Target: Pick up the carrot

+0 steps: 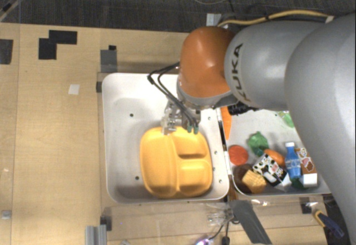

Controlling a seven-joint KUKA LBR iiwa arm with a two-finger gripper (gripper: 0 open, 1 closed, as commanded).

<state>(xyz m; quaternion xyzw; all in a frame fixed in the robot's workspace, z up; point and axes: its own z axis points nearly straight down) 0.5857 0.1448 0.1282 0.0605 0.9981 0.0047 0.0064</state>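
My hand [179, 121] hangs over the left bin [119, 127], at the upper edge of the yellow divided tray [175, 163]; whether it's clenched I can't tell. The carrot [226, 120] lies in the right bin [267, 191], against the dividing wall under my arm, so I judge I'm over the wrong bin

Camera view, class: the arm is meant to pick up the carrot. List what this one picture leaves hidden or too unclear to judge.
1. Carrot: a thin orange strip by the divider; the arm covers the rest.
2. Gripper: small and dark above the yellow tray; finger state unreadable.
3. Right bin: its upper part lies under the arm.
4. Toys in the right bin: crowded, small, some overlapping.
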